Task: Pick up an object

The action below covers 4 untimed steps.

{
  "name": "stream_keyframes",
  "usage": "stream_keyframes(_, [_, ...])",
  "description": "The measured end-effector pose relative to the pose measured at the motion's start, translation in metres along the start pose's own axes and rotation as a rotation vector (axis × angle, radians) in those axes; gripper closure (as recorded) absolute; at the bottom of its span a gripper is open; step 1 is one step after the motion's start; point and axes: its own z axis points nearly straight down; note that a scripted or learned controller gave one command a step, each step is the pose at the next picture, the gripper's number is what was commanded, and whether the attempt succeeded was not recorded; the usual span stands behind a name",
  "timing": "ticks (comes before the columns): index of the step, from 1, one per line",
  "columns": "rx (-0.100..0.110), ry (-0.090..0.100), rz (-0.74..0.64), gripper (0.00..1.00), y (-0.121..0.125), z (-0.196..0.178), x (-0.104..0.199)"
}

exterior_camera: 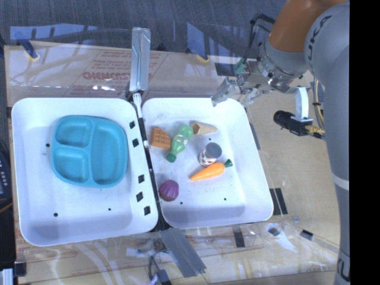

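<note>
Gripper (233,94) sits above the right bin's (252,183) far right corner, fingers spread apart, nothing between them. All toys lie loose in the right bin: waffle (160,138), green bottle (177,142), ice cream cone (203,127), small round can (209,154), carrot (208,171), purple onion-like piece (168,190). Left bin (29,212) holds a blue divided tray (90,150).

A: What can't we read here?
B: arm (323,28) cut off by frame top and right. Gripper (237,94) at upper right is small and blurred, finger state unreadable.
A: Anything in the bins?
B: Round dark-topped item (209,154) mid-right bin, too small to identify. Left bin (24,218) lower-left corner partly covered by a dark object (5,177) at the frame edge.
</note>
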Motion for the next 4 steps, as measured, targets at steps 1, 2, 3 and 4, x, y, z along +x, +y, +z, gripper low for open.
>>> stream_keyframes(1, [0.003,0.001,0.036,0.0,-0.063,0.086,0.029])
stream_keyframes(2, [-0.002,0.001,0.009,0.0,-0.091,0.167,0.016])
stream_keyframes(3, [-0.007,-0.001,0.018,0.0,-0.071,0.182,0.016])
stream_keyframes(4, [-0.003,0.0,0.012,1.0,-0.071,0.174,0.017])
